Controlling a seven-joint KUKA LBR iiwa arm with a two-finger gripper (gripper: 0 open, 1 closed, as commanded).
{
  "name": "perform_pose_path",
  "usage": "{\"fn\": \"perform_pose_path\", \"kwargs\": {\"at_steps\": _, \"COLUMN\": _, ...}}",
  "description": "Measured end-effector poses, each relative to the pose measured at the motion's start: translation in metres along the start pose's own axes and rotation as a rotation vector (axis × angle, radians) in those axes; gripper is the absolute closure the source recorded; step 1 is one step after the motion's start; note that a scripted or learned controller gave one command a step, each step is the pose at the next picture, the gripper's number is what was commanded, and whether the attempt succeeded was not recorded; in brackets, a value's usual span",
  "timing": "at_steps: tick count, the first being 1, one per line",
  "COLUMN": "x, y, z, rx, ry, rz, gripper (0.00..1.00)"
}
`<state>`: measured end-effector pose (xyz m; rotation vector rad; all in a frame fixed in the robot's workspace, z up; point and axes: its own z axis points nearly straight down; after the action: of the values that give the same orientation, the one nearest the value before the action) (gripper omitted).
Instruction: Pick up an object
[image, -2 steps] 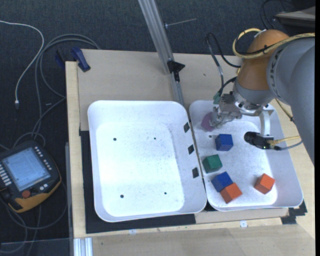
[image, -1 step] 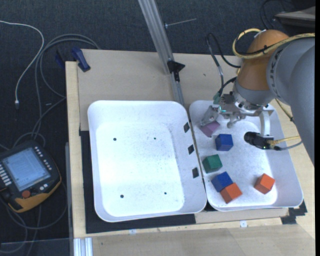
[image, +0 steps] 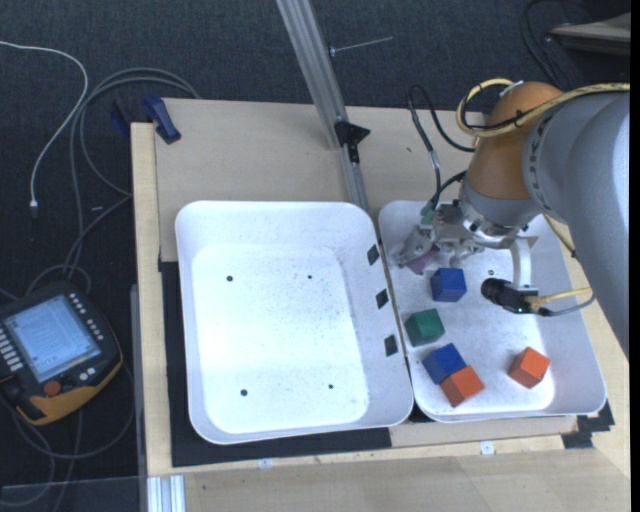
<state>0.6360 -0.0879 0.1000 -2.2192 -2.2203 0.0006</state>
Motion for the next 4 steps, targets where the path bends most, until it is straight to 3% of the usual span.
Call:
{"fn": "perform_pose_path", "kwargs": {"at_steps": 1, "x": 0.001, "y": -0.001, "z": -0.010, "rx": 0.005, "ry": 0.002, "rz": 0.000, "gripper": 1.00}}
{"fn": "perform_pose_path", "kwargs": {"at_steps": 2, "x": -0.027, "y": -0.020, "z": 0.000, "rx": 0.002, "ry": 0.000, "rz": 0.003, "gripper": 1.00}}
{"fn": "perform_pose_path", "kwargs": {"at_steps": 3, "x": -0.025, "y": -0.019, "z": 0.000, "rx": -0.001, "ry": 0.000, "rz": 0.000, "gripper": 0.00}}
{"fn": "perform_pose_path", "kwargs": {"at_steps": 4, "x": -0.004, "y": -0.052, "z": 0.000, "rx": 0.003, "ry": 0.001, "rz": 0.000, "gripper": 0.00}}
